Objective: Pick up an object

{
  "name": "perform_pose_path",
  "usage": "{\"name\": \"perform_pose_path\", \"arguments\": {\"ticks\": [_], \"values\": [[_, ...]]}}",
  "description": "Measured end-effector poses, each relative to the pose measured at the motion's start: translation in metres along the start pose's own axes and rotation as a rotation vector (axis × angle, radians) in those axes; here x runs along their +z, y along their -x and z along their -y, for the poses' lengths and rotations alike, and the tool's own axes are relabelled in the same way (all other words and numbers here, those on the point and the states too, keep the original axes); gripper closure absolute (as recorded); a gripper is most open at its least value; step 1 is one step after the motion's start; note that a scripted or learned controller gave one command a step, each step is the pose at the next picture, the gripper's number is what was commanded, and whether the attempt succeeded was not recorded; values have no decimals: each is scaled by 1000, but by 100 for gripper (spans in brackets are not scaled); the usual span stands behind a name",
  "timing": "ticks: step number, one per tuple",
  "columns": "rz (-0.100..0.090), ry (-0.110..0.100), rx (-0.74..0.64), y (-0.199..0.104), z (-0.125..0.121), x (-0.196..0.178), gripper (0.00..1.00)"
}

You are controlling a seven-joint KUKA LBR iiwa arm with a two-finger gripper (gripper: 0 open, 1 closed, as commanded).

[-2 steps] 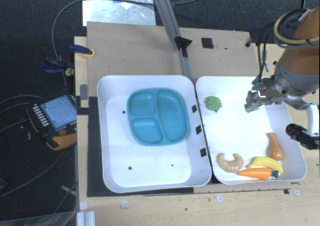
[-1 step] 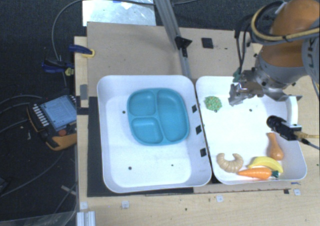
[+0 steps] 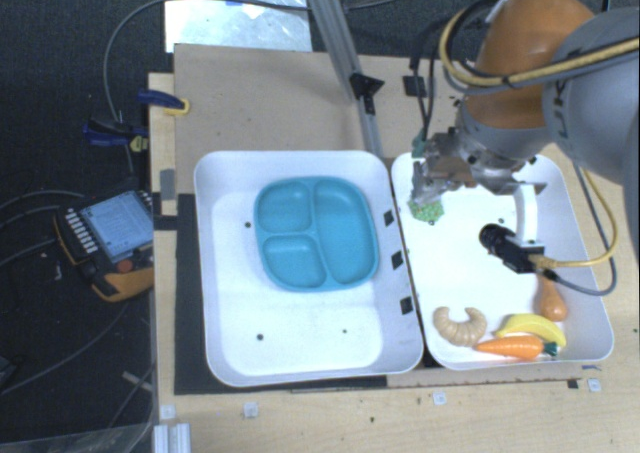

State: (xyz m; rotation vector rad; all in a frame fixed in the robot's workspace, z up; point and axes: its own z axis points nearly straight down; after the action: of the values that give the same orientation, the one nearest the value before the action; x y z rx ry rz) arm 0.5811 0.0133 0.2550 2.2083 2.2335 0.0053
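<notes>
Over right bin, near its back-left corner: gripper low, fingers apparently pinching small green object hanging just beneath tips. Object directly below claw; straight lift looks like next call.

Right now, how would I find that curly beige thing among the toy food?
Look in the right bin, along its near edge. Three toys cluster there: the croissant lies leftmost, beside the carrot and banana. It alone is pale tan and curled like a crescent.
</notes>
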Motion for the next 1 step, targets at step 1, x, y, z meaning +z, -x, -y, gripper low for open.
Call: {"name": "perform_pose_path", "arguments": {"ticks": [1], "values": [[1,0,2,-42,-24,12,100]]}}
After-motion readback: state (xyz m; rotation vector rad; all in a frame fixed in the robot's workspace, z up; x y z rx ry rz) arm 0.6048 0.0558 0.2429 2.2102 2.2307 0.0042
